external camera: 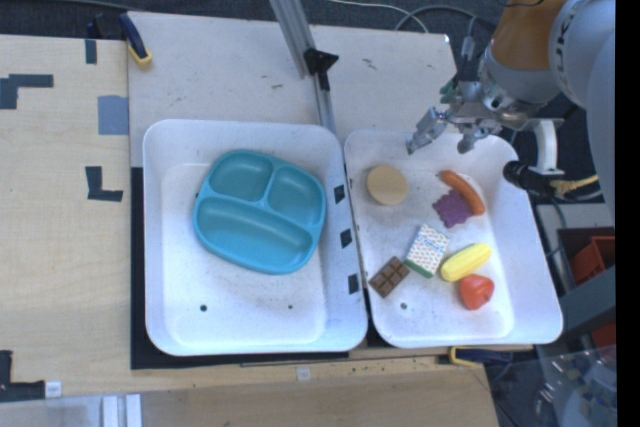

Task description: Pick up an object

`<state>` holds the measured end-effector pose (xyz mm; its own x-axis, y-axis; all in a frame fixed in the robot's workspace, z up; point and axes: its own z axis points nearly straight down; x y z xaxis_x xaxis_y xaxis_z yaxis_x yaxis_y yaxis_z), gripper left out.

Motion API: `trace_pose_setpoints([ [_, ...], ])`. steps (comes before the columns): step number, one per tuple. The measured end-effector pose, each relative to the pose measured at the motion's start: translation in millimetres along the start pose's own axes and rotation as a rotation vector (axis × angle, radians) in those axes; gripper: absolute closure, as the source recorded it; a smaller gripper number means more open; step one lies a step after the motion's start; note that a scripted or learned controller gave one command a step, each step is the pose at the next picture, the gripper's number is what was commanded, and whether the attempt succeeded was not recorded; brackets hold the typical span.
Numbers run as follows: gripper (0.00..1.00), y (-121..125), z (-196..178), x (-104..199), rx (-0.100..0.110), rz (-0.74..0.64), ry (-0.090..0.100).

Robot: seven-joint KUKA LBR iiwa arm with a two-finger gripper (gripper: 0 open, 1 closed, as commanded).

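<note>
The pincer (440,137) hangs with its two fingers spread apart and nothing between them, over the far edge of the right-hand bin (530,315), so the pick is not yet begun. Any of the small items will serve; all lie below and toward the near side of the pincer. The round tan biscuit (387,185) sits closest, just down and to the left of it, and stands clear of its neighbours, which makes it the likeliest target. The orange sausage (463,190) and purple piece (452,209) touch each other to the pincer's lower right, so a grasp there risks nudging both. Farther off are the patterned block (427,249), chocolate bar (389,276), yellow piece (465,261) and red piece (476,291). To do it well, I would centre the open fingers over the biscuit, descend straight, and close across its width.
</note>
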<state>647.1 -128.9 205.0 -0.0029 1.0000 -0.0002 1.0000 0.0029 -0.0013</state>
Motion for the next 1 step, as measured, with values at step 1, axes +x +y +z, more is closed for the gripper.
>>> trace_pose_setpoints([
  [1,0.00,0.0,0.0,-0.1,0.000,0.000,0.000],
])
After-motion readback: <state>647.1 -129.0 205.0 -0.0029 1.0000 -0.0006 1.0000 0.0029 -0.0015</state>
